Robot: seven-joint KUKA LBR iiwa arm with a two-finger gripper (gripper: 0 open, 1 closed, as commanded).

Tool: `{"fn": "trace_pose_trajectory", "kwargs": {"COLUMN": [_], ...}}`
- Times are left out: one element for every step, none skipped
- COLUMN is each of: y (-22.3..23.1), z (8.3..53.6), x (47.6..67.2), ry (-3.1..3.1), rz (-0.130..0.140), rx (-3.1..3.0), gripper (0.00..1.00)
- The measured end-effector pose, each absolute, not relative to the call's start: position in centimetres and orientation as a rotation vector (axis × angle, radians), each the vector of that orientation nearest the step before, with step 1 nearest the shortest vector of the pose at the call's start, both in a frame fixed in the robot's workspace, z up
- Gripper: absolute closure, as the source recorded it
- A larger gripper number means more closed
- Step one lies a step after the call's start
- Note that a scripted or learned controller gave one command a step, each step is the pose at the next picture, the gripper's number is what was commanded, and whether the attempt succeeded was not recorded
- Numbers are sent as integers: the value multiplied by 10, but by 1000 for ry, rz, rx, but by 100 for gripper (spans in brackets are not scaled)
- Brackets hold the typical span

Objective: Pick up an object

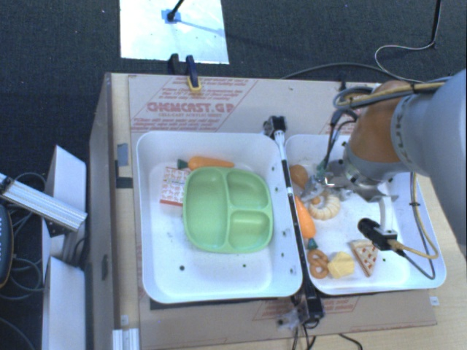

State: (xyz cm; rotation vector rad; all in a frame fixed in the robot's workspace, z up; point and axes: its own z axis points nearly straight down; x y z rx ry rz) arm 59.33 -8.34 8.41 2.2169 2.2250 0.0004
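We see the gripper (321, 187) low in the right white bin (416, 268), just above the pale ridged ring-shaped toy (326, 208); we can't tell its finger state. An orange carrot-shaped toy (304, 219) lies left of the ring, with a pretzel (317, 262), yellow chunk (341, 265) and pizza slice (364, 256) nearer. The left white bin (168, 275) holds a green divided plate (228, 210).

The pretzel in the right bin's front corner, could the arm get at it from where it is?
Probably yes. The pretzel lies uncovered beside a yellow piece, and the end effector hangs over the same bin, with nothing overhead blocking.
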Motion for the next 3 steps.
{"fn": "trace_pose_trajectory", "kwargs": {"y": [-86, -88, -91], "z": [84, 84, 85], "x": [586, 587, 592], "ry": [2223, 2222, 2222], "rz": [0, 2, 3], "rx": [2219, 2219, 2218], "gripper": [0, 0, 0]}}
